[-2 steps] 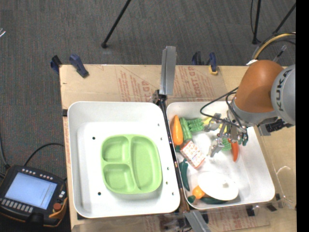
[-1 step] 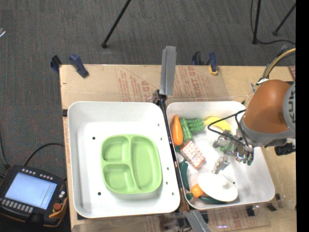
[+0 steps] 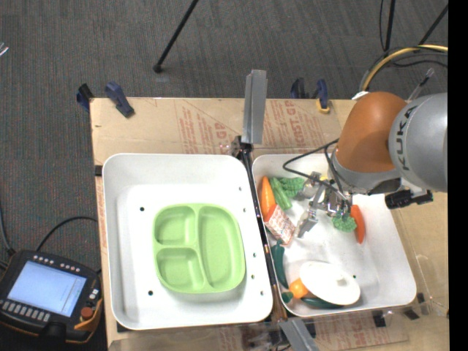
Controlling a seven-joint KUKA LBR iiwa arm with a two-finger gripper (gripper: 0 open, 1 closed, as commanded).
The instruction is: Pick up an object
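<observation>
Nearest, a white plate point(image 3: 330, 283) lies at the right bin's point(image 3: 398, 269) front edge; behind it the gripper point(image 3: 313, 218), fingers spread and holding nothing, hangs low beside the patterned packet point(image 3: 280, 226). This looks like the approach: next it must drop and close on one item, perhaps the orange carrot point(image 3: 268, 194) farther back.

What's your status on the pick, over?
Tool low in right bin, nothing seen between fingers. Red-white packet just left of it, untouched. Green toys, carrot and white plate crowd around.
</observation>
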